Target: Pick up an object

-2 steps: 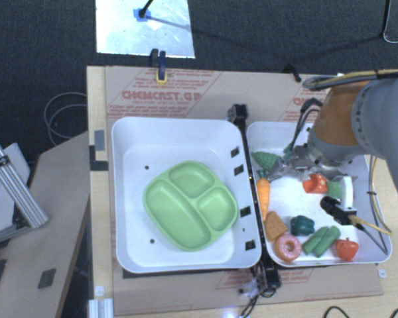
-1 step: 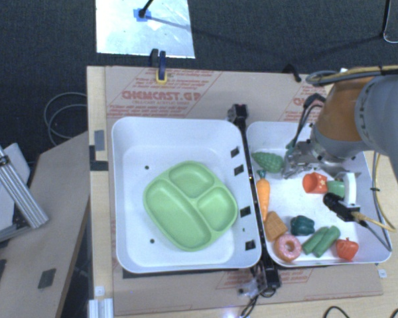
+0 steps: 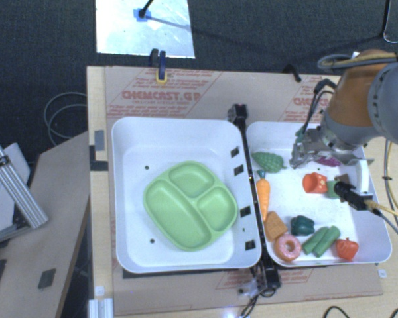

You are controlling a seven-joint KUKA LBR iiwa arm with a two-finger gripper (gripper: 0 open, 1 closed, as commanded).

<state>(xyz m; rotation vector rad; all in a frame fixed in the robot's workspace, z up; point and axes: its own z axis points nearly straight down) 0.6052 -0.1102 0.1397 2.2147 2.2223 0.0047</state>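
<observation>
1. Reaching in from the right, elbow high, grey arm [image 3: 378, 105] with the orange band bent down over the far end of the right bin [image 3: 375, 247].
2. Pincer [image 3: 305, 152] hanging low over that bin's far-left part, pointing down; can't tell open or clenched from up here, too blurry, nothing visibly gripped.
3. Just left of the pincer: dark green leafy veg [image 3: 268, 161]. Just right, something purple [image 3: 329, 159], half hidden.
4. Nearer the camera from the pincer: red-orange pepper [image 3: 314, 183], then carrot [image 3: 263, 192] off to the left.
5. Well below: dark green pepper [image 3: 302, 225], pink donut [image 3: 288, 247], green pods [image 3: 321, 239], red tomato [image 3: 347, 248].
6. Far left of the pincer: green divided plate [image 3: 189, 205] in the left bin [image 3: 129, 177].
</observation>
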